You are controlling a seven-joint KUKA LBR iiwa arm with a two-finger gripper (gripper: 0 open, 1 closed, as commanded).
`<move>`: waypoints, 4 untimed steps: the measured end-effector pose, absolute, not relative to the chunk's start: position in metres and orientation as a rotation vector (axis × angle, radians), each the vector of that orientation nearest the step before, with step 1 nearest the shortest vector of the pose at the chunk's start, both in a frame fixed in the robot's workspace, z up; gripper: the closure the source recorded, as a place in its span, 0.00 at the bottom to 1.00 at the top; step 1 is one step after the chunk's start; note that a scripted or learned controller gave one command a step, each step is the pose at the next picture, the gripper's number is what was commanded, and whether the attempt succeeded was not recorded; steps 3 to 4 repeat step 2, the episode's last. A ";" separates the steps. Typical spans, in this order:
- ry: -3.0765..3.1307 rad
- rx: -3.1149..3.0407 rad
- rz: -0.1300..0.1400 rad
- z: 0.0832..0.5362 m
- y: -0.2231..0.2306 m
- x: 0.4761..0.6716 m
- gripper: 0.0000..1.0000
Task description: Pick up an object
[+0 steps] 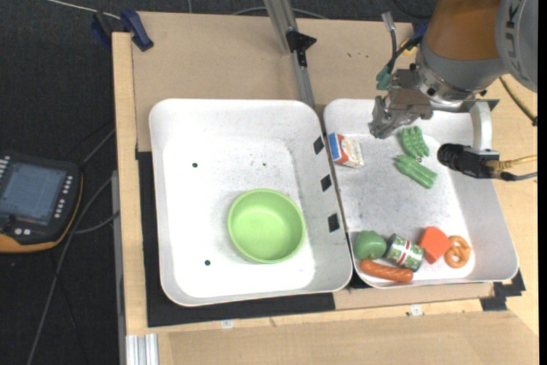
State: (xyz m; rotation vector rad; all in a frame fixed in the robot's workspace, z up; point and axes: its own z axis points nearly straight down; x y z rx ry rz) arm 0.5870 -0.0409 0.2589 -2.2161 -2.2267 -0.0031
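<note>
Look at the right bin [475, 214], up near its back wall. The gripper [386, 122] hangs there on the end of the grey and orange arm [470, 8], which comes in from the right. It points down into the bin. You cannot tell from this view if the hand is open or closed, and you cannot tell if it touches the bin floor.

Three things lie close to the hand. A small red and white carton [346, 150] sits just to its left in the view, near the wall between the two bins. A bumpy green toy [414, 140] lies just beside the hand on its other side, and part of the hand is in front of it. You cannot tell if they touch. A long green toy [416, 172] lies a little nearer to the front of the bin.

The other things are bunched at the front edge of the right bin, well apart from the hand. You see a round green toy [368, 244], a small can [404, 253], a red sausage [385, 272], an orange block [434, 243] and a pretzel [459, 252].

In the left bin [214, 141] a light green bowl [266, 225] stands upright near the front.
</note>
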 end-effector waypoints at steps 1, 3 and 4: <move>-2.227 -2.215 -0.003 0.258 0.019 0.577 1.00; -2.226 -2.215 -0.002 0.257 0.069 0.568 1.00; -2.226 -2.215 -0.002 0.257 0.069 0.568 1.00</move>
